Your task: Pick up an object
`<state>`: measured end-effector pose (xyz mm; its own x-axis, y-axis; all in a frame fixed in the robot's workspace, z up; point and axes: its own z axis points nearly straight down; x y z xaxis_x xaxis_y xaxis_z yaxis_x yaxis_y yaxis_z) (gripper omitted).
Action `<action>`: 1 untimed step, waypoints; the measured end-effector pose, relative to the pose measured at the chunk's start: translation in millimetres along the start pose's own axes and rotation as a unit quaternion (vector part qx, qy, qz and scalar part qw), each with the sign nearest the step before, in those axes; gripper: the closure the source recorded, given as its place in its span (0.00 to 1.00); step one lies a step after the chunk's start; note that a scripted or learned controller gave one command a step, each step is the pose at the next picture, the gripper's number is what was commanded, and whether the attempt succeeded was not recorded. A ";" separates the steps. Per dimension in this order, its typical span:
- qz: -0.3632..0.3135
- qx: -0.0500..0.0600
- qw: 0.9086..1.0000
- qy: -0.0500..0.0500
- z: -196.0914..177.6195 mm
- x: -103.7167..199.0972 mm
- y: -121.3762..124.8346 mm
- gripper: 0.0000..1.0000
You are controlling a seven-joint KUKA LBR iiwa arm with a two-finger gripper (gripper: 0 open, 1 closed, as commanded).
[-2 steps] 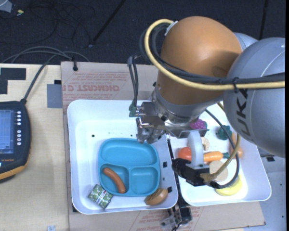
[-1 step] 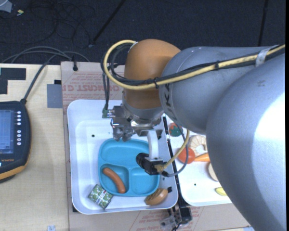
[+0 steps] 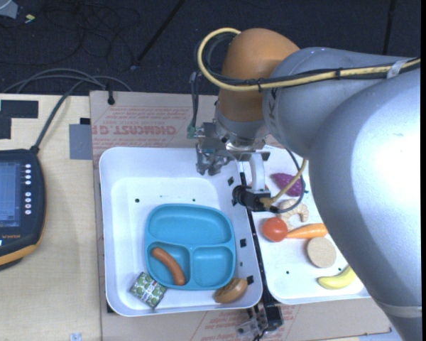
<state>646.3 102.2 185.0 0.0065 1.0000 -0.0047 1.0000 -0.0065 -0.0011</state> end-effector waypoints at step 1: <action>-0.004 0.004 1.000 0.002 48.1 11.3 -4.2 1.00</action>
